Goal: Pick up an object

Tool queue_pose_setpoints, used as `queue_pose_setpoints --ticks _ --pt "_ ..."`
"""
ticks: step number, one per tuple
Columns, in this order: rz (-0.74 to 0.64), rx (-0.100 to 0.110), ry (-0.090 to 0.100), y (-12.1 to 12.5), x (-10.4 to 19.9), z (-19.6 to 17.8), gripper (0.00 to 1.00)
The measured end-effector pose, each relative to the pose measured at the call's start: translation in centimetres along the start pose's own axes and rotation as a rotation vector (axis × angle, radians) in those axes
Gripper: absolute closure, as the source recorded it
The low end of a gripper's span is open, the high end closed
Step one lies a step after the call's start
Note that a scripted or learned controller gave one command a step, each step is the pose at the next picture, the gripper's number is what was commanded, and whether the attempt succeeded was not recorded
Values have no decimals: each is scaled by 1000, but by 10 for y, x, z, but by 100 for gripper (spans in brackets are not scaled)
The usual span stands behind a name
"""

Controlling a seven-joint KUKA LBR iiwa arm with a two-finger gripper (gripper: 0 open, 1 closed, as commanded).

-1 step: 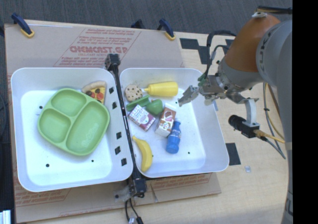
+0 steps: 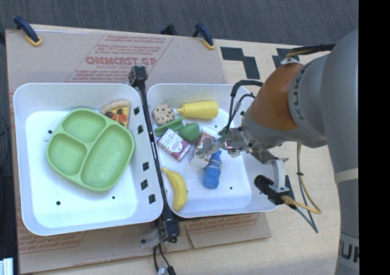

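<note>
Gripper low in right bin, near its middle, just above blue bottle; jaw state not possible to tell. Close on left: green pepper, pink packet. Banana along the dividing edge. Bare floor toward front right corner. In left bin, green divided plate, pizza slice touching far rim.
</note>
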State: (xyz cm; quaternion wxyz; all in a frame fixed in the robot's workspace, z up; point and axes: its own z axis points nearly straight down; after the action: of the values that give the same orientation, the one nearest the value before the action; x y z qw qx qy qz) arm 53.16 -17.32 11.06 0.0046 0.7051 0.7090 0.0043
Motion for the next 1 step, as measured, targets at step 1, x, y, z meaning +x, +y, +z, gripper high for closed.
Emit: queue_pose_setpoints --ticks 1 --pt "-8 -1 2 2 1 -12 100"
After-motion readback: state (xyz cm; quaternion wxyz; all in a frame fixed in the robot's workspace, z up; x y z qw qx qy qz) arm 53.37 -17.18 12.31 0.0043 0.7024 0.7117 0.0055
